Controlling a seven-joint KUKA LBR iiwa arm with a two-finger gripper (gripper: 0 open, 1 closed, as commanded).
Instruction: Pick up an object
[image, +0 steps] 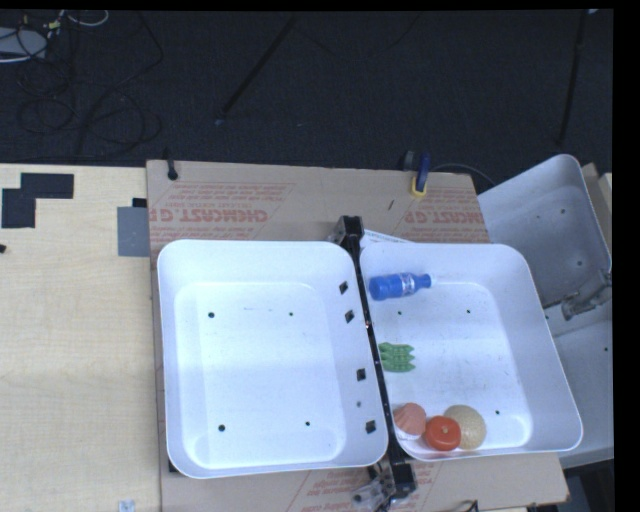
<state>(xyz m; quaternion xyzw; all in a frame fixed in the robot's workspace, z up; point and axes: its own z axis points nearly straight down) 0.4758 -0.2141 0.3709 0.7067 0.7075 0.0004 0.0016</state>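
Gripper: open or closed, cannot tell.

Pick candidates: all five lying in the right bin (545, 335), none lifted.

Bottle (399, 286): blue, on its side near the bin's far-left corner, cap end towards the right. Probably light, stiff plastic with a smooth round wall; likely to roll or slip. Best taken across the middle of the body, with the jaws square to its long axis.

Green piece (396, 357): small, low and ridged, close to the left wall, apart from everything else. Seemingly light and perhaps soft; too flat for an easy hold, and crowded by the wall on one side.

Red item (442, 433): round, at the near edge, touching its neighbours on both sides. Probably light and hard; little room for the jaws to get in.

Pink disc (409, 418): just left of the red item, near the corner. Flat-looking, hard to get under.

Beige round (466, 425): just right of the red item, open space on its far right side. Material unclear.

Easiest target, as a judgement: the bottle, standing free with clear floor round it.

Left bin (172, 340): bare white floor with a few dark dots.

Clips (361, 375): black, along the seam between the bins.

Bench (70, 330): pale wood, with a cardboard sheet (250, 205) under both bins.
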